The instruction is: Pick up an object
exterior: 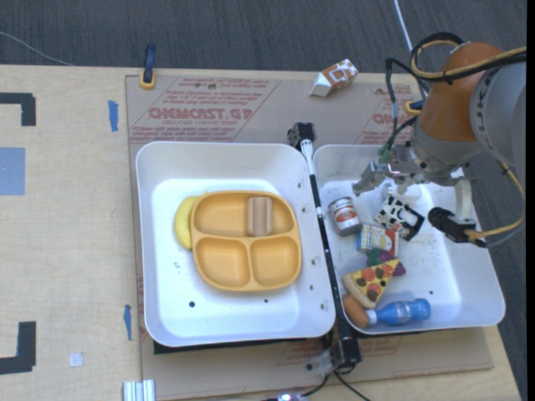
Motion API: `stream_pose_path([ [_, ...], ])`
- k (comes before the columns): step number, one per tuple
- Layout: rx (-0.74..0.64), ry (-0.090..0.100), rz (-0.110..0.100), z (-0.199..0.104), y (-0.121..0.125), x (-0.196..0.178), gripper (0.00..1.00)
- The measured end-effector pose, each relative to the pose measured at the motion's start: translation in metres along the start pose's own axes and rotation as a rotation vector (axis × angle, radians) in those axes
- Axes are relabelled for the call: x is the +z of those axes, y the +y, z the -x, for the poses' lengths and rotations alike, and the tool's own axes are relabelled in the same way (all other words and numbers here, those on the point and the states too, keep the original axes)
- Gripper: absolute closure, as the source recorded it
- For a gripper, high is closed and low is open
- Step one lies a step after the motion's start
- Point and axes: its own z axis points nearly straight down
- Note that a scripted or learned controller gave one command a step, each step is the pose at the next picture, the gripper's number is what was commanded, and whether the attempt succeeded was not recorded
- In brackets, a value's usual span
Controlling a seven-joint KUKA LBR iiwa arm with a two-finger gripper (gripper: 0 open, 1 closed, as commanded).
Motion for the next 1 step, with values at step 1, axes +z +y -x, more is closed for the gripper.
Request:
stream_pose_path([
  [1,0.0,0.0,0.0,0.0,0.0,0.0,0.0],
])
